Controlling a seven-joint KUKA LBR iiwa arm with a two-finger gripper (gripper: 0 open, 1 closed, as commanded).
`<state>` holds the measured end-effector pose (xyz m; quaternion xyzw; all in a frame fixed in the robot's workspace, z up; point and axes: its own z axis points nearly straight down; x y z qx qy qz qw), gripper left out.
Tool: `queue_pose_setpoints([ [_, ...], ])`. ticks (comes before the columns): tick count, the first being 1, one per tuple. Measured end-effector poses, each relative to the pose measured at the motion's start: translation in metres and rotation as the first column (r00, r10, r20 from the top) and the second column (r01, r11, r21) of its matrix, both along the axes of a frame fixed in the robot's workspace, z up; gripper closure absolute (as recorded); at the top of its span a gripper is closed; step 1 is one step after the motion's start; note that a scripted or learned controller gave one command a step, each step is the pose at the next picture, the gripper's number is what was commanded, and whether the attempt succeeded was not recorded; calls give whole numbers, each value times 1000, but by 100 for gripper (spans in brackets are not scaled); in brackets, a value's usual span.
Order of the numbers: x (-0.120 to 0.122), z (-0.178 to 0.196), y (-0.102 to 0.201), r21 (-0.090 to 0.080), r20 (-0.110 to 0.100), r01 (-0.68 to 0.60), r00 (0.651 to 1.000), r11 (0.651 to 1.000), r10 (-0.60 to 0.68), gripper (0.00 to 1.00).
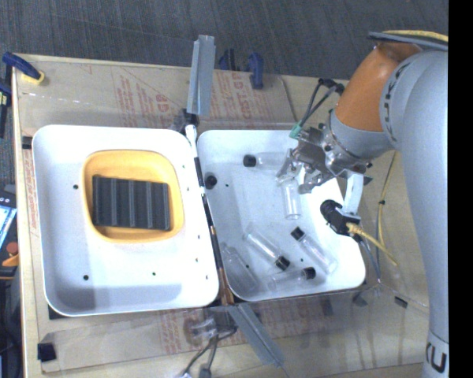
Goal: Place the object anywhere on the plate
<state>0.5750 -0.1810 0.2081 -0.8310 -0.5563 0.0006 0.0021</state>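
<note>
Vials (262, 246) lie scattered in the right bin (229, 211); the plate (134, 191) sits in the left bin (55, 211).

Several clear vials with black caps rest on the right bin's floor, most of them toward its near edge, with one loose black cap (250, 161) near the far wall and another (210, 182) by the left wall. One clear vial (289, 199) stands tilted just under the gripper (303, 172), which hangs over the far right part of that bin; whether its claw is spread or pinching that vial cannot be told from here. The plate is yellow-rimmed with a dark ribbed centre and lies in the middle of the left bin, well apart from the vials. The arm's orange band (366, 89) shows above the wrist at right.
</note>
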Motion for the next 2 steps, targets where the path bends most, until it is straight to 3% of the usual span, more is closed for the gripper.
queue_pose_setpoints([
  [2,56,16,105,-2,2,-274,962,962,274,100],
])
